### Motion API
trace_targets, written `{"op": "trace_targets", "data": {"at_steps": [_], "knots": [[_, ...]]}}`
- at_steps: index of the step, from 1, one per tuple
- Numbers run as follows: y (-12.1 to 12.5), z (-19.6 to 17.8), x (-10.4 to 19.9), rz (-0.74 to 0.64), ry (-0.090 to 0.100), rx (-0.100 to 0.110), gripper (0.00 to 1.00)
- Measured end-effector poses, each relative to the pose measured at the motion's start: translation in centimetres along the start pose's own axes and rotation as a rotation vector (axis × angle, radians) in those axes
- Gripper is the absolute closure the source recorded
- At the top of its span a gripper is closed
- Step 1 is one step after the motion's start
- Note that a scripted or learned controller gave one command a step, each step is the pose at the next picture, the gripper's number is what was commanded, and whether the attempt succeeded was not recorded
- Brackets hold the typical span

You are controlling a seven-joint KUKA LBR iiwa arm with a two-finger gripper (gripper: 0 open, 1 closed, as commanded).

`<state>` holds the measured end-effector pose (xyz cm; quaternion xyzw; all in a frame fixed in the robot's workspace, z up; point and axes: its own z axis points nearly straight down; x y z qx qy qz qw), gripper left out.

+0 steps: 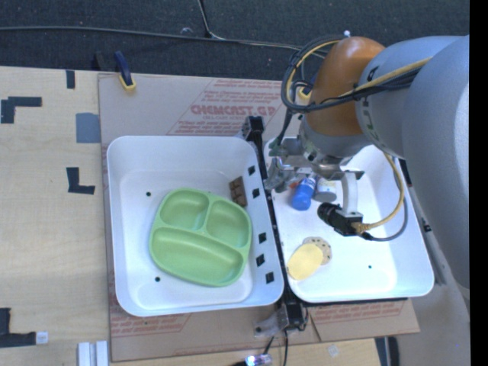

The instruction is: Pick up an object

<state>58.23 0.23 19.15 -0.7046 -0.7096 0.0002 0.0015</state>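
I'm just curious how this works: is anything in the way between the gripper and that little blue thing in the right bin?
Nothing visible stands between them. The gripper sits right over the blue object in the right bin; the yellow object lies apart, nearer the front.

A robotics lab: white bins [122,204] on a cardboard-covered bench [221,109], loose cables [202,10], tape marks [19,107].

Tool [299,180] over right bin [396,277], blue object [303,194] beneath.
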Motion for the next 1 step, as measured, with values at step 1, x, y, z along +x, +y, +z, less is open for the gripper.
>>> {"op": "trace_targets", "data": {"at_steps": [1], "knots": [[-0.45,-1.8,5.61,-0.001,0.0,-0.003,1.0]]}}
